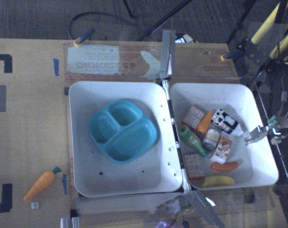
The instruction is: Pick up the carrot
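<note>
The carrot (pixel 39 185) is orange with a small green top. It lies on the wooden bench outside the bins, to the lower left of the left bin (pixel 80 175). It is tilted, with its green end up and to the right and its tip toward the lower left. Nothing touches it.
A teal divided plate (pixel 123 131) lies in the left bin. The right bin (pixel 265 172) holds a green bottle (pixel 192 141), a can (pixel 211 138), small cartons, a sausage (pixel 224 166) and a banana (pixel 218 180). A grey metal piece (pixel 259 134) sits at that bin's right rim. Blue tape (pixel 64 183) lies beside the carrot.
</note>
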Tool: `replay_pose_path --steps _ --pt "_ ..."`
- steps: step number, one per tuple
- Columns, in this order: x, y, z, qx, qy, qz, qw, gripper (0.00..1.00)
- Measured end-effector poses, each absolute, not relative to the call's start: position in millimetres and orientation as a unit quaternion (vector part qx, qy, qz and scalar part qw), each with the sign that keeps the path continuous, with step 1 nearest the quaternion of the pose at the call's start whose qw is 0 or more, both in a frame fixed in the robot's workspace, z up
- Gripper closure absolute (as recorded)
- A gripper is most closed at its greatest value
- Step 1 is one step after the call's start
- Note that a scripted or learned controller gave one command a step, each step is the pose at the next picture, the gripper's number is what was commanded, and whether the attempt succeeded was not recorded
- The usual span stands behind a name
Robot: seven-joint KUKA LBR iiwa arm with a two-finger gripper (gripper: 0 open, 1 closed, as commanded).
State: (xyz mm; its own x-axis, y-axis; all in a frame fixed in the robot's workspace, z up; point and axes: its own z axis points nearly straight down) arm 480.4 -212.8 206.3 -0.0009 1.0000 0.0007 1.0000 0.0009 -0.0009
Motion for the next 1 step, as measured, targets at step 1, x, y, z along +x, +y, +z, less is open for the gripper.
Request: replay_pose_path --steps 1 --pt "569.2 -185.8 157.4 -0.833 -0.554 0.0002 0.000 0.00"
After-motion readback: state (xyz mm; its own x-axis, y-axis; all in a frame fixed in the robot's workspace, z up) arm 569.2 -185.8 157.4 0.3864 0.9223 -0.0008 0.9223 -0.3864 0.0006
